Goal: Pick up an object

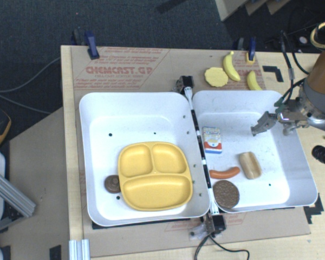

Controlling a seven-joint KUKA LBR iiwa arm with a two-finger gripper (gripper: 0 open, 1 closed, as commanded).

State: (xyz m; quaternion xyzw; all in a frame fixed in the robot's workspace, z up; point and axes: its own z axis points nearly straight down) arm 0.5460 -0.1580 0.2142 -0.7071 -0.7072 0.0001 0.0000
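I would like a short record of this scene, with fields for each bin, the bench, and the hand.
left bin: yellow divided plate, brown cookie beside it
right bin: small carton, sausage, bread roll, brown patty
bench behind bins: two bananas, yellow chip
hand: over the right bin's far right part, holding nothing

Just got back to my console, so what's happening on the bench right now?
The grey arm's two-finger gripper hangs over the upper right part of the right white bin, with nothing seen between its fingers. Below it in that bin lie a small white carton, a tan bread roll, an orange-red sausage and a round brown patty. The left white bin holds a yellow divided plate.
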